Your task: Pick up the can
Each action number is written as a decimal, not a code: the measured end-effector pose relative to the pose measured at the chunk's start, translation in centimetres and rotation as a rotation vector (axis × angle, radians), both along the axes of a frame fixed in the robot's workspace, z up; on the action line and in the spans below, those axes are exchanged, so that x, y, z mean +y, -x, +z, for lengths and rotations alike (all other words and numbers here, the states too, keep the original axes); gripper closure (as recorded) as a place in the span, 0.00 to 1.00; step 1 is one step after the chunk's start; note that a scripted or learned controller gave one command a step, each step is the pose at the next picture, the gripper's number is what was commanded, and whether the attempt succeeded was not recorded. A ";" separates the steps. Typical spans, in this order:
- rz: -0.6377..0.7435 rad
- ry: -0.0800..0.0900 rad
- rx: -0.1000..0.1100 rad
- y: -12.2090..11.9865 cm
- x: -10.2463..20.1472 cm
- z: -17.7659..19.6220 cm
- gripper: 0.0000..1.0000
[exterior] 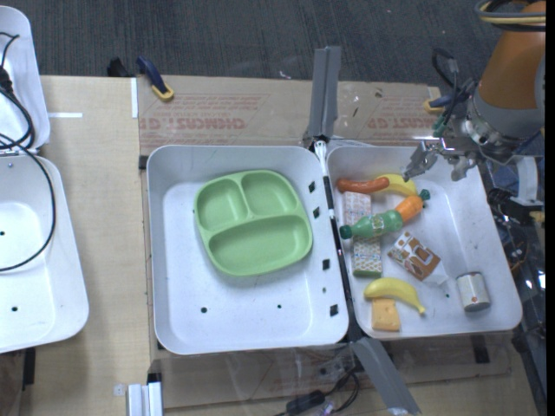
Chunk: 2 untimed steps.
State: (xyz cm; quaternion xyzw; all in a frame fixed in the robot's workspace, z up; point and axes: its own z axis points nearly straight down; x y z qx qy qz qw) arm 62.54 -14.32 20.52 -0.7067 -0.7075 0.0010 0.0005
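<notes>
The can (473, 290) lies on its side near the front right corner of the right bin (503, 232). The end effector (427, 159) hangs over that bin's far edge, well apart from the can; its grip state cannot be told.

The can (473, 291) looks like dull, brushed metal. The green plate (253, 223) is smooth matt plastic. Both bins (173, 302) are glossy white plastic.

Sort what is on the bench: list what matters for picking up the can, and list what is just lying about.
For the job:
can, lying in the right bin's near right corner
gripper, over the right bin's far edge

Just lying about:
green bottle
two bananas
carrot
hot dog
snack packet
green divided plate in the left bin
</notes>
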 end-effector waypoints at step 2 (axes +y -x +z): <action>0.258 -0.001 -0.016 14.0 -7.6 -9.5 0.00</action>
